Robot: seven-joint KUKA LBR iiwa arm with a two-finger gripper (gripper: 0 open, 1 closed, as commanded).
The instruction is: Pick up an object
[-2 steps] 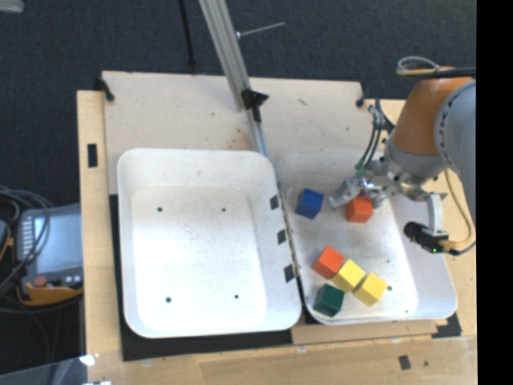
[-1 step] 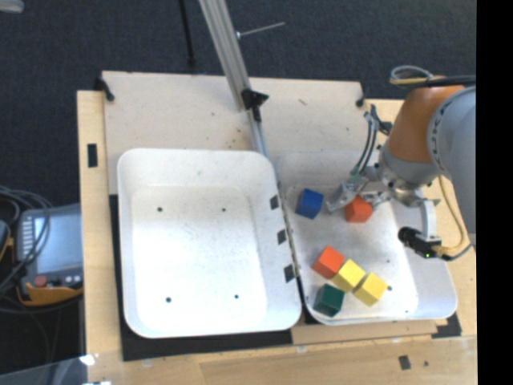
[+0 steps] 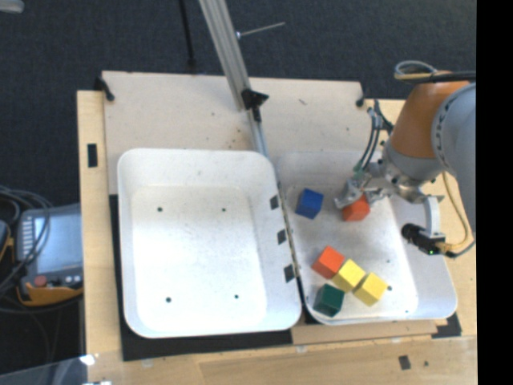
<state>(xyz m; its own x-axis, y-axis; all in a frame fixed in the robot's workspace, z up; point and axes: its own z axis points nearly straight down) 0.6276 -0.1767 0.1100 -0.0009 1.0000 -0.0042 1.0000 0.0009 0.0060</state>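
Six blocks in right bin [image 3: 417, 299] | gripper [image 3: 357, 195] low over red block [image 3: 356, 208], far side, likely mid-grab | finger state: can't tell | blue block [image 3: 309, 203] just left | left bin [image 3: 132, 175]

Smooth white plastic bins [image 3: 200, 163] sit on a matt wooden bench [image 3: 92, 215].

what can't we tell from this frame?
- Pincer: the wrist above hides the fingers, so open or shut is unclear.
- Red block: partly under the pincer; held or merely touched, unclear.
- Arm: cut off at the right edge.
- Green block: at the right bin rim, its lower side is hidden.
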